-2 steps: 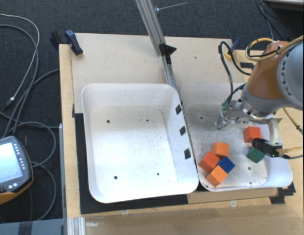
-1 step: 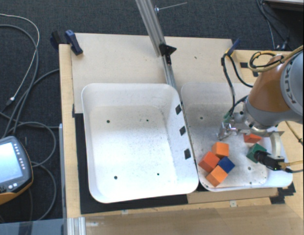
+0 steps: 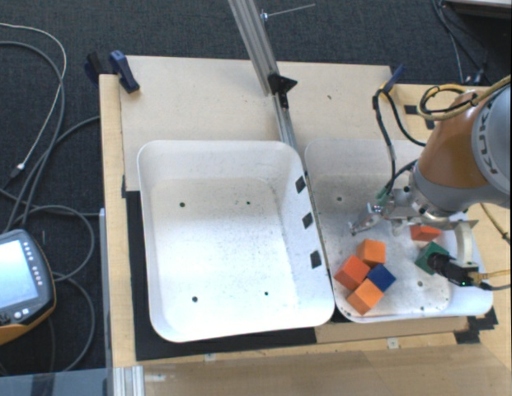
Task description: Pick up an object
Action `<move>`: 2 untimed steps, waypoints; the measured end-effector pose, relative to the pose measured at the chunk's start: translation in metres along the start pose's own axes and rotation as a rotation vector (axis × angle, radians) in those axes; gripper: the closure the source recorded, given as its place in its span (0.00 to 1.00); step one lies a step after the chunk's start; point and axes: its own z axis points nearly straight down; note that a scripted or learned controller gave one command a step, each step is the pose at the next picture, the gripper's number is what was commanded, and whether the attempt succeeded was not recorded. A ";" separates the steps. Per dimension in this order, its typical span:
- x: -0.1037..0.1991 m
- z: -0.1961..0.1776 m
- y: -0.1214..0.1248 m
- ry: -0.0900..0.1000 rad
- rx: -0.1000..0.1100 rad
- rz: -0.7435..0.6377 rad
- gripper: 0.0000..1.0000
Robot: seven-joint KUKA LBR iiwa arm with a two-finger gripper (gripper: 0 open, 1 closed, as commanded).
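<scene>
The grey arm (image 3: 466, 159) with its orange band reaches in from the right and bends down over the right bin (image 3: 321, 167). Its gripper (image 3: 378, 215) hangs low above the bin floor — whether it is released or clenched cannot be told. Just below it sits a cluster of blocks: orange block (image 3: 373, 251), another orange block (image 3: 352, 271), blue block (image 3: 382, 277), a third orange block (image 3: 366, 295). The left bin (image 3: 157, 159) lies beside, both on a pale bench (image 3: 198, 97). Cables trail on dark carpet — a handheld screen (image 3: 16, 283) rests at left.

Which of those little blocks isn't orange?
The blue block, wedged in the cluster in the right bin; the three blocks touching it are orange.
</scene>
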 end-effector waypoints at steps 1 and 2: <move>0.047 0.001 -0.059 0.003 0.005 -0.002 0.00; 0.082 -0.104 -0.033 -0.001 -0.011 -0.005 0.00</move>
